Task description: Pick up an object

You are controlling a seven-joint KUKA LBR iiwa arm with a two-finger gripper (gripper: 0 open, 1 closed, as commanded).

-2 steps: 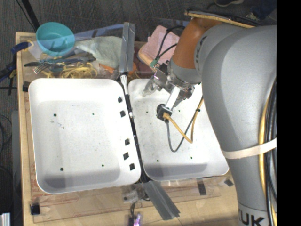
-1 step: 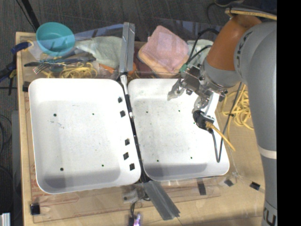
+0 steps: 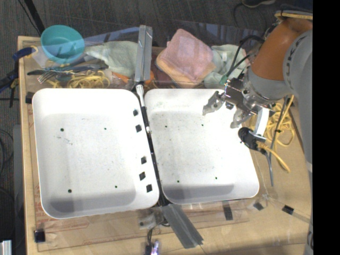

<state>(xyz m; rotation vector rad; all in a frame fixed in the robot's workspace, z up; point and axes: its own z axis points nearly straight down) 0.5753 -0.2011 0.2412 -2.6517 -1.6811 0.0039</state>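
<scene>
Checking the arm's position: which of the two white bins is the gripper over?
The right bin; the gripper hangs above its far right part, while the left bin lies across the divider.

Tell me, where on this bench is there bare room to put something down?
Both bin floors are bare: the left bin from wall to wall, and the right bin across its middle and near side, up to the divider. The gripper hangs over that bin's far right corner. The strip behind the bins is crowded: teal bowl, pink cloth, yellow strands.

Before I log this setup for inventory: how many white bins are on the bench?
2: the left bin and the right bin, side by side. The claw hangs over the right bin's far right part.
</scene>
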